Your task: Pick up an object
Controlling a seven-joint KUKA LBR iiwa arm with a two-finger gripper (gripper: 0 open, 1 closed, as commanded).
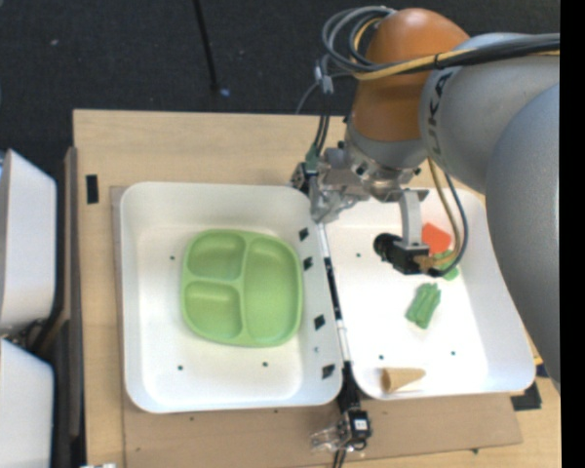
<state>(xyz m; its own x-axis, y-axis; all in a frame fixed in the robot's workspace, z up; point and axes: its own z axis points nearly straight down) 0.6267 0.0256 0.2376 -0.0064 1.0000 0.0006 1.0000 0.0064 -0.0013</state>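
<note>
My gripper (321, 203) hangs below the orange wrist at the far end of the divider between the two bins, over the right bin's far-left corner. Nothing shows in its grasp. In the right bin (487, 359) lie a green ridged block (422, 305), an orange-red piece (436, 236) partly hidden by the arm's cables, a small green bit (451, 271) and a tan wedge (402, 379) near the front rim. All of them lie to the right of and nearer than the gripper. A light green divided plate (242, 287) sits in the middle of the left bin (146, 359).
The grey arm covers the right bin's far-right part. The raised divider (330, 291) runs between the bins. The wooden bench (175, 135) borders them, and white boxes (19, 252) stand at the far left.
</note>
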